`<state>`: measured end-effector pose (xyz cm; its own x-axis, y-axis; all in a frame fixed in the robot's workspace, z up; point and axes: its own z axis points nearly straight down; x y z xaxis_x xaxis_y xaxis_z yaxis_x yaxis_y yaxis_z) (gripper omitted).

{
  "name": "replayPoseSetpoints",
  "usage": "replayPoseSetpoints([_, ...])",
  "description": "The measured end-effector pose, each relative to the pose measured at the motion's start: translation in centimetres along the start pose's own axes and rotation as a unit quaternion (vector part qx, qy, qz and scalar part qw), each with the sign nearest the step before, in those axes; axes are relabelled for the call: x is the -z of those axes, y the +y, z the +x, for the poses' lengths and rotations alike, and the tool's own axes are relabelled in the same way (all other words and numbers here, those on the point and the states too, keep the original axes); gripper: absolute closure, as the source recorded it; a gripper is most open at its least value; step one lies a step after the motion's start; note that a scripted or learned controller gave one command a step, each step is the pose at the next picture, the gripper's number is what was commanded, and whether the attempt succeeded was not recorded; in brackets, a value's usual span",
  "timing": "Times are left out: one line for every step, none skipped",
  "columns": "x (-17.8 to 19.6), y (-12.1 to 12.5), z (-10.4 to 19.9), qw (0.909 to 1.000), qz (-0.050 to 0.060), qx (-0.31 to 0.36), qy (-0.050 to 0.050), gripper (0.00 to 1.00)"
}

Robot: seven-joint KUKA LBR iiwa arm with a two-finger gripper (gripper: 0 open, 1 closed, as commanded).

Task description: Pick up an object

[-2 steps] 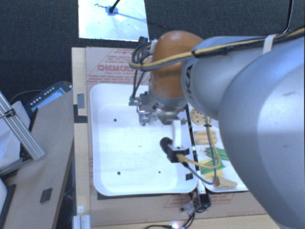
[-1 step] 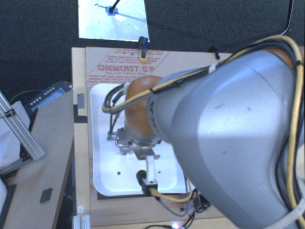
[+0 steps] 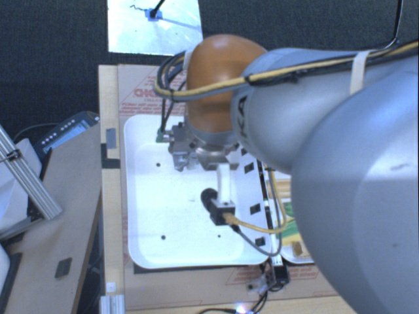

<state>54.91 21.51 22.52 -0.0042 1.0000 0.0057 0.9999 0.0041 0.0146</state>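
Arm (image 3: 340, 149) reaching over white bin (image 3: 152, 218), end effector (image 3: 181, 157) above it

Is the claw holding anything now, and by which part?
Cannot be told: the claw hangs over the left shallow white bin, largely covered by the grey arm.

Colours I log
White bin (image 3: 141, 195) under the gripper (image 3: 179, 162); grey arm (image 3: 340, 142), orange band (image 3: 216, 77); tan cardboard (image 3: 141, 90), red print, beyond it.
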Motion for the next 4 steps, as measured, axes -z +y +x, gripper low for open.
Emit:
replayPoseSetpoints([0.4, 9.5, -1.3, 1.0000, 0.003, -0.001, -0.003, 1.00])
replayPoseSetpoints([2.3, 12.1, -0.7, 1.0000, 0.004, 0.000, -0.002, 1.00])
replayPoseSetpoints([-8.8, 2.0, 1.3, 0.9999, 0.016, 0.001, -0.004, 1.00])
replayPoseSetpoints([-4.4, -2.7, -5.3, 0.9999, 0.009, -0.004, -0.003, 1.00])
